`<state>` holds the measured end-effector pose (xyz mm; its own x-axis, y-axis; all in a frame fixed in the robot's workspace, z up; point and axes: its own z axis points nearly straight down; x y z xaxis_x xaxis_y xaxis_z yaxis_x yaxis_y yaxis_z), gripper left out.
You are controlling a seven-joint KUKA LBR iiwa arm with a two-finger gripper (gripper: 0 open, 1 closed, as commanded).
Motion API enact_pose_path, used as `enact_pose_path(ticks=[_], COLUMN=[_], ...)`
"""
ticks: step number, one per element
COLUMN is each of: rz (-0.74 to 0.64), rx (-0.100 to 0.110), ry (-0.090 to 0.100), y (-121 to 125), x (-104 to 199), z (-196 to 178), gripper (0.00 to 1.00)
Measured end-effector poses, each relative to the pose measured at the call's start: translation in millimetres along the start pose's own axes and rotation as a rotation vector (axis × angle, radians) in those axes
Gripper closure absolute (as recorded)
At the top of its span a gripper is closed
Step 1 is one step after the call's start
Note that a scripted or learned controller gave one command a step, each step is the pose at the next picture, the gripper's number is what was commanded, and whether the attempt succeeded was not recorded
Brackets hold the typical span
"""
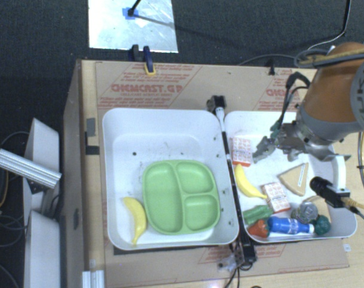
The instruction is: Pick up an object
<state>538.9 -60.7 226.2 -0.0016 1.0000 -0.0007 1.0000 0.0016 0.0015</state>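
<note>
My gripper point(274, 150) hangs over the upper middle of the right bin point(347, 219), open, with nothing between its fingers. Just to its left lies a red-and-white box point(240, 150). Below it are a yellow banana point(248, 185), a small red-and-white carton point(276, 197) and a tan sandwich wedge point(294, 179). Along the bin's front edge sit a green piece point(256, 213), a red piece point(259, 228), a blue bottle point(289, 225), a grey crumpled thing point(304, 212) and a teal piece point(321, 225).
The left bin point(119, 137) holds a green divided plate point(182, 197) and a second yellow banana point(135, 218) at its front left. A black divider rail point(227, 161) runs between the bins. The arm's grey and orange body point(334, 101) covers the right bin's far right.
</note>
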Motion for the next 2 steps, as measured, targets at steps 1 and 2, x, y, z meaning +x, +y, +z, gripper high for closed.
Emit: enact_pose_path(ticks=[1, 2], rz=[0.001, 0.001], rx=[0.000, 0.000], ry=[-0.001, -0.001], y=[-51.0, -32.1], x=[-54.8, -107.4], z=[-2.5, 7.7], gripper=[0.00, 0.00])
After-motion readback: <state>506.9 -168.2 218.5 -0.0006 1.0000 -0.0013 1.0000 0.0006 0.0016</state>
